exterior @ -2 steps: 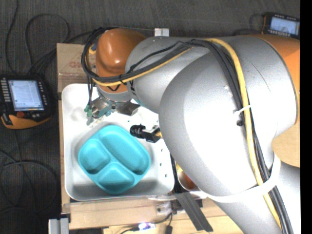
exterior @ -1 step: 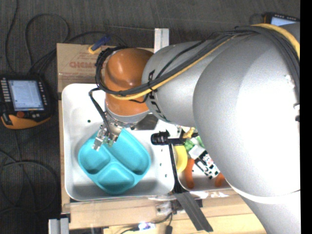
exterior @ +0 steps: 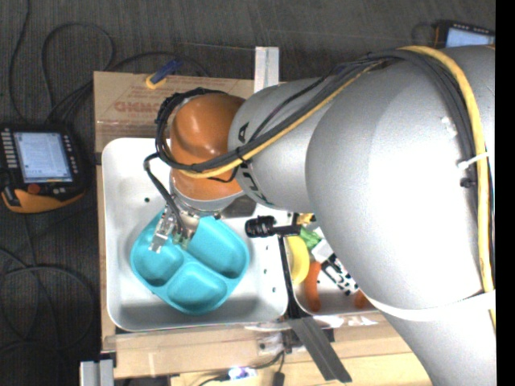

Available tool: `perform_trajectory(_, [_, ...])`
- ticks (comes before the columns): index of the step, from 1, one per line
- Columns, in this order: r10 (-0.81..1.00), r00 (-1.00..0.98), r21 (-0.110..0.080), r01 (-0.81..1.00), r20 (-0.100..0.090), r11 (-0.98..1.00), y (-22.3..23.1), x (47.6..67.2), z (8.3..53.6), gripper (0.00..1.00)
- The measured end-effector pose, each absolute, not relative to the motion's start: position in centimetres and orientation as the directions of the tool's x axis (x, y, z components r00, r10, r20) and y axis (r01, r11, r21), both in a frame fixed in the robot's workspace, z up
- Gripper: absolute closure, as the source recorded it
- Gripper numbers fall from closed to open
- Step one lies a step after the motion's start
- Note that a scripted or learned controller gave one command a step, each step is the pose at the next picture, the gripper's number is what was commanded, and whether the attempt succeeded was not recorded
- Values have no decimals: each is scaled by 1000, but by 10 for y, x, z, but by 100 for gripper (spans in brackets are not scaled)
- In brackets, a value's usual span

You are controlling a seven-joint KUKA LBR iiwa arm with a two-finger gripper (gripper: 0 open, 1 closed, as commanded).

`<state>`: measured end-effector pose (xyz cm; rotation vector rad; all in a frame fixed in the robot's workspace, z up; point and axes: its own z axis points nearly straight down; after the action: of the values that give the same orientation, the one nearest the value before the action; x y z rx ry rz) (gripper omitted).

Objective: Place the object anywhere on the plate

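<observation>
My pincer (exterior: 171, 233) is hanging over the blue plate (exterior: 193, 265) in the left white bin (exterior: 121, 215). It is sitting right above the plate's top left part, at the rim. I am looking at the pincer from above and my own arm (exterior: 386, 175) is covering most of it, so I cannot tell how it is set or whether anything is in it. It looks like it is touching the plate or very close to it, but I cannot be sure.

I am counting things now. There is one blue plate, and it is split into three parts. There are two white bins side by side, and the right white bin (exterior: 299, 300) is mostly hiding under my arm. In that right bin I am seeing one yellow thing (exterior: 298, 257), one orange thing (exterior: 313, 284) and one white thing with black dots (exterior: 341, 276), all close together. I cannot tell which one is the object for the plate. One cardboard box (exterior: 129, 103) is lying behind the left bin. One tablet with a lit screen (exterior: 40, 161) is resting on the floor, well apart from the bins on the left.
</observation>
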<state>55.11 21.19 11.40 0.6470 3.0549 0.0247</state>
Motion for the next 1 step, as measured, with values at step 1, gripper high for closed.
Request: perform_trajectory(1, [370, -929, -2, 370, 2, 929, 177, 483, 146, 100])
